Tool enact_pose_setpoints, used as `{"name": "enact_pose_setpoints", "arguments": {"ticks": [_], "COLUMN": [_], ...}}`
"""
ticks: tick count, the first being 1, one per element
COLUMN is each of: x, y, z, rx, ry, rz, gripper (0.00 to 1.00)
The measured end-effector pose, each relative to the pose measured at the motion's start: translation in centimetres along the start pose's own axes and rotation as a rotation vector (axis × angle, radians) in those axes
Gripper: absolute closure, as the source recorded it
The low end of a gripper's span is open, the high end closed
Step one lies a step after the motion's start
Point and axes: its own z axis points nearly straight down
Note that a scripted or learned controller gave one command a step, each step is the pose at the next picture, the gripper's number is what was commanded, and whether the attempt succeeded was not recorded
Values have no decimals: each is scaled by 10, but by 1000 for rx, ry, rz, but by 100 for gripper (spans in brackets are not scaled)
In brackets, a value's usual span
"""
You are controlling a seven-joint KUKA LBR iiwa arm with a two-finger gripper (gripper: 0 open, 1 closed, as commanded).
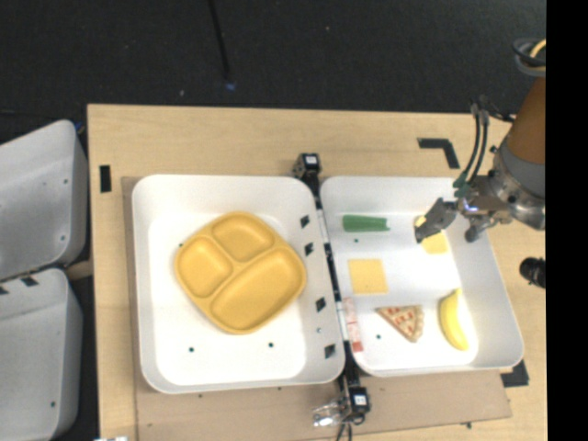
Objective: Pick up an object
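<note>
We read the task as barely begun — nothing has left the bins. The gripper (452, 220) hangs over the upper right of the right bin (496, 338), reaching in from the right edge of the frame. One dark finger points down-left toward a small yellow piece (435, 243), another shows nearer the wrist; whether the claw is spread or clenched we cannot tell from this slant, and nothing can be seen caught in it.

Candidates in the right bin:
- small yellow piece, just below and beside the claw, in the bin's upper right; it may be touching a fingertip, but we cannot be sure
- green stick (366, 222), upper left of the bin, lying flat
- yellow square slice (368, 276), centre left, flat
- pizza wedge (402, 321), lower middle
- banana (452, 320), lower right, near the bin's wall

The left bin (147, 338) holds a yellow divided plate (241, 272), sitting at a tilt in its middle — well apart from the arm.

Our judgement: the approach seems under way toward the small yellow piece, the nearest thing. What is left is all that matters — closing on an object, securing it, lifting it clear of the bin floor. No lift is evident; every item rests on white plastic.
</note>
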Motion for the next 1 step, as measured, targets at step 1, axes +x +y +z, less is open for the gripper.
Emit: {"name": "enact_pose_setpoints", "arguments": {"ticks": [1], "x": [0], "y": [2], "z": [-6], "rx": [-11], "ry": [-2], "rz": [-3], "gripper": [0]}}
